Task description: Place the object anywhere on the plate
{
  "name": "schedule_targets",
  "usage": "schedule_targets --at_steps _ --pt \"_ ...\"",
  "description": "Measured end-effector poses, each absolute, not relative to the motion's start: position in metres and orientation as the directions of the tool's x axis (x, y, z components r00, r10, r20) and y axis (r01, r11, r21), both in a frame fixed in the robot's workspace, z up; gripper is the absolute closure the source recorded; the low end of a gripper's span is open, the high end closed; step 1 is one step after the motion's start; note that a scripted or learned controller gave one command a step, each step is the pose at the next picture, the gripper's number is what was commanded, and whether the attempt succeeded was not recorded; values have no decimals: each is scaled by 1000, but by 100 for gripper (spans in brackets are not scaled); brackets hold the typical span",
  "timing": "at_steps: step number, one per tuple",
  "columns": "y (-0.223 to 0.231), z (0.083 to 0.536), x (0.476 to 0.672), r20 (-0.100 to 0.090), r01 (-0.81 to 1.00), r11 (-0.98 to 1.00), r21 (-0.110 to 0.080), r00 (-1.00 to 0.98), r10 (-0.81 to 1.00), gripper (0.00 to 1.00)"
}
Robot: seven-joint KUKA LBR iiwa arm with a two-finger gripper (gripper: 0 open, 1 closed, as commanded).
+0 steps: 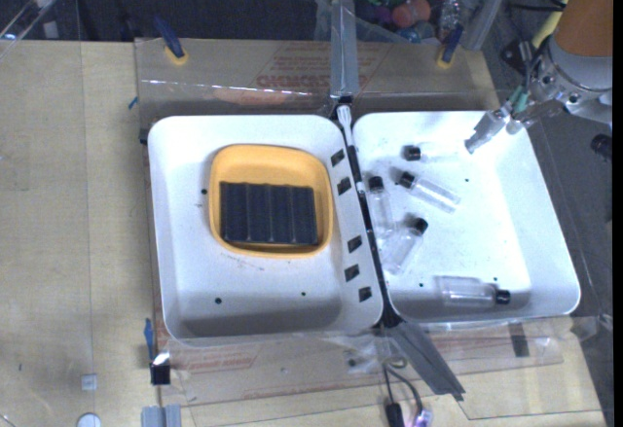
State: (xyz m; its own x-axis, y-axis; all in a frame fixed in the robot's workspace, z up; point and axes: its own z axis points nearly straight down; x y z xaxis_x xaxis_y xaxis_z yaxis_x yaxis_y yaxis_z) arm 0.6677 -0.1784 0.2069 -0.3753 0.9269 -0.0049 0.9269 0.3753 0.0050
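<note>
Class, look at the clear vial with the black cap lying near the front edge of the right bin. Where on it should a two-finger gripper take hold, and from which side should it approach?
Grip the vial across the middle of its clear body, coming straight down from above. It lies flat on its side, lengthwise along the right bin's front edge, cap to the right, apart from the other vials. Fingers should probably close across its narrow width; the gripper is near the bin's far edge.

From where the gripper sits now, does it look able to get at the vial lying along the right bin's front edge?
Probably yes: the gripper hovers over the same bin, nothing covers the vial.

Clear vials (pixel 428 190) right; yellow plate (pixel 269 164) left
</note>
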Motion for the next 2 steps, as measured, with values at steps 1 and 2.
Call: schedule_targets --at_steps 1,2 --pt "-159 228 669 -7 767 641 6 -641 767 0" --pt "-131 285 665 -8 577 817 5 -817 577 0"
